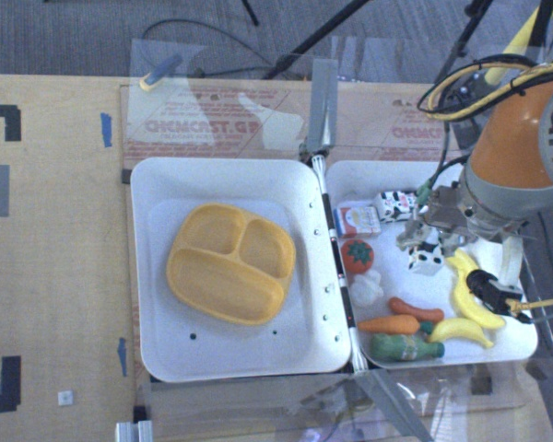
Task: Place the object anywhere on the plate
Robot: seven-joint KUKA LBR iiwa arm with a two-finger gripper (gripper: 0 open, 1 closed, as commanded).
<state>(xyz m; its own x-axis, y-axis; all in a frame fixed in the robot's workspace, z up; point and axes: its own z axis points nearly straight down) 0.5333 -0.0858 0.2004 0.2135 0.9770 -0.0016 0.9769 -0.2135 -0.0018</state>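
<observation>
- Presently, plate (230, 263): yellow, three compartments, lying bare in the left bin (157, 191), centre-left of the frame.
- Right bin (525, 343): crowded with small toys, right of centre.
- Gripper (430, 238): low over the upper middle of the right bin, under the grey and orange arm (511, 155). Whether the jaws are wide, narrow or closed on anything, I cannot tell; the metal parts blur together.
- Cow toy (426, 258): black and white, just below the gripper, touching or nearly so. Likely the object in question, though that is a judgement.
- Second black and white toy (396, 204): just to the upper left of the gripper.
- Carton (359, 219), tomato (358, 255), white lump (367, 288): along the bin's left side.
- Carrot (389, 324), chilli (415, 310), green bottle (405, 347), two bananas (470, 288): lower part of the bin.
- Risk one: neighbours sit close, so the jaws may nudge a banana or catch two toys at once.
- Risk two: a small rounded toy gripped off-centre may slip out on lifting.
- Risk three: the carry must cross the raised divider (330, 238) between the bins; a low path could knock the load loose short of the plate.
</observation>
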